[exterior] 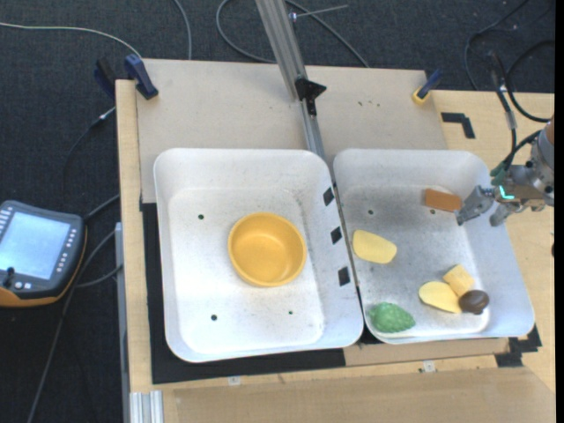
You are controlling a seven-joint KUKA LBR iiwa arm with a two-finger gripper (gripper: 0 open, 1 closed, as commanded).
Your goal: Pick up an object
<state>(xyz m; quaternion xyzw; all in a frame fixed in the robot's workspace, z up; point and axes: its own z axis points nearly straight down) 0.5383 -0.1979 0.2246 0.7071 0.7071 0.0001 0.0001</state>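
The right bin (414, 164) holds several small things. An orange-brown block (441, 200) lies near its far right. A pale yellow piece (374, 247) sits towards the left, and a green lump (390, 317) rests at the front. A yellow wedge (438, 296), a yellow chunk (458, 278) and a dark brown ball (474, 301) cluster at the front right. My gripper (483, 211) hangs over the bin's right rim, just right of the orange-brown block. It is open and nothing is between its fingers.
The left bin (185, 192) holds a yellow bowl (267, 249) near its middle. A metal pole (286, 47) slants down to the gap between the bins. A teach pendant (35, 249) lies off the bench at the left. Cables run across the dark floor.
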